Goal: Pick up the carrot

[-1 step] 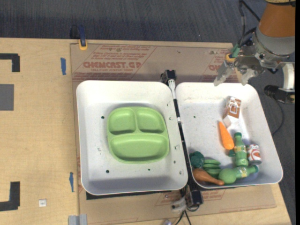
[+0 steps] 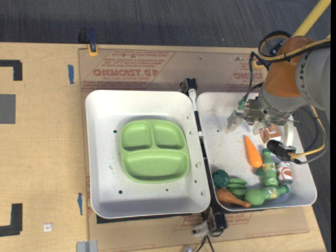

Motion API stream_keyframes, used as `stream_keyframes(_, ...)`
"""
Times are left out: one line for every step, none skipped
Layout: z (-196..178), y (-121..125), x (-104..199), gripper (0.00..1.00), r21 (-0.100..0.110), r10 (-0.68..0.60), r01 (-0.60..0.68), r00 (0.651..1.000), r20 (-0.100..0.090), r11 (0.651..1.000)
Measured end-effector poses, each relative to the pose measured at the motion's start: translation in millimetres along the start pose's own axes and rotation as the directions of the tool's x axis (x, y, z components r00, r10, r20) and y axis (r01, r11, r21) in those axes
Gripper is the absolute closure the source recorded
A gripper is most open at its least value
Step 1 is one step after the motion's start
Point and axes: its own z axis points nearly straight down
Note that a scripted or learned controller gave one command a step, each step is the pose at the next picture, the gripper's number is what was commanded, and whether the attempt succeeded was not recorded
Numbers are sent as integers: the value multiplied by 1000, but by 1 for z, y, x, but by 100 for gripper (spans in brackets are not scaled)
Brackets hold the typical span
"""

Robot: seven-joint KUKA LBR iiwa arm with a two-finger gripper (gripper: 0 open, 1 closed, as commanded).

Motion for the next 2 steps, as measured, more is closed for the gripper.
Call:
stream_keyframes(20,-55,-29,0,-24,255,-255,967,-10,967)
stream_keyframes(8,-53,-29,100,-31,257,-257,966,-12,966)
